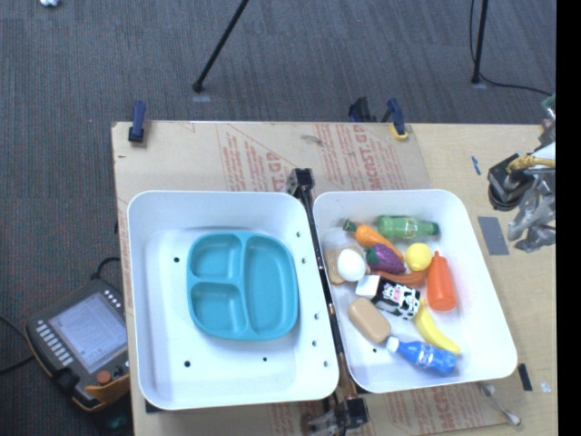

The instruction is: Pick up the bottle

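The gripper [528,209] hangs beyond the right bin [486,289]; if it is spread one cannot tell. The green bottle [408,227] lies nearest, toward the view's left, long axis crosswise

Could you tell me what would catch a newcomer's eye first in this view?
Probably the turquoise divided tray lying alone in the left bin. Next, the bright jumble in the right bin: a green bottle at the back, an orange bottle on the right, a blue bottle at the front.
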